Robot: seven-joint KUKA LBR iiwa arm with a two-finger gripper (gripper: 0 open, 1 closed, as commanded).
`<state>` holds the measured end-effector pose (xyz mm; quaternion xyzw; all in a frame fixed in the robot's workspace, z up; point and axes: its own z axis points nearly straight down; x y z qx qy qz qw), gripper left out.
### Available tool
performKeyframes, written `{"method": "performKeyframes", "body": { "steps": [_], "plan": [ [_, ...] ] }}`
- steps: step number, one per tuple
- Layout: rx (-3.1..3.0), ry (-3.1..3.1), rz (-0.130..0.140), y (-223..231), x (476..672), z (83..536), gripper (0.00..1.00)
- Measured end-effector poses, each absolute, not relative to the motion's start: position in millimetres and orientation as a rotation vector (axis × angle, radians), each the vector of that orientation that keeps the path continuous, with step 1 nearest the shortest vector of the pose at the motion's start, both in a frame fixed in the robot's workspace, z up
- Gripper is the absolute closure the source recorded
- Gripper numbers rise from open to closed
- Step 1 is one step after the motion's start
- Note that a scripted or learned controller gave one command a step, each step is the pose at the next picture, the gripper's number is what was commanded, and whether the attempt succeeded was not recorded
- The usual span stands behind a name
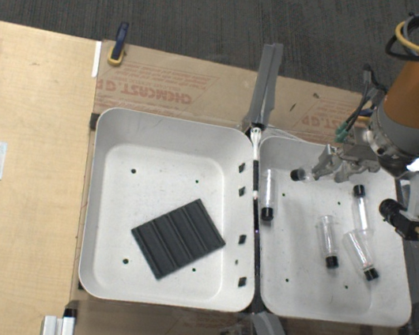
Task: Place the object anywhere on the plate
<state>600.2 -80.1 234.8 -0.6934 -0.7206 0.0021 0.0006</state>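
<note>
A dark grey ribbed plate lies tilted on the floor of the left bin. Several clear tubes with black caps lie in the right bin: one along its left wall, one near the middle, one to the right of that and one further back. My gripper is low over the back of the right bin. A black cap shows just to its left, and the gripper hides whatever tube it belongs to.
A grey divider post stands between the bins at the back. Cardboard lies behind the bins. The wooden bench on the left carries small items. A black fitting juts over the right bin's right rim.
</note>
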Motion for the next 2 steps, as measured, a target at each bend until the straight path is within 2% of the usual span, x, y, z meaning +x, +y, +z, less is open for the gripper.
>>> {"method": "performKeyframes", "body": {
  "steps": [1, 2],
  "plan": [
    [-1.863, -2.53, 0.004, -11.0, 580.8, 221.4, 1.0],
    [-1.755, -2.602, 0.005, 29.9, 521.7, 189.9, 1.0]
  ]
}}
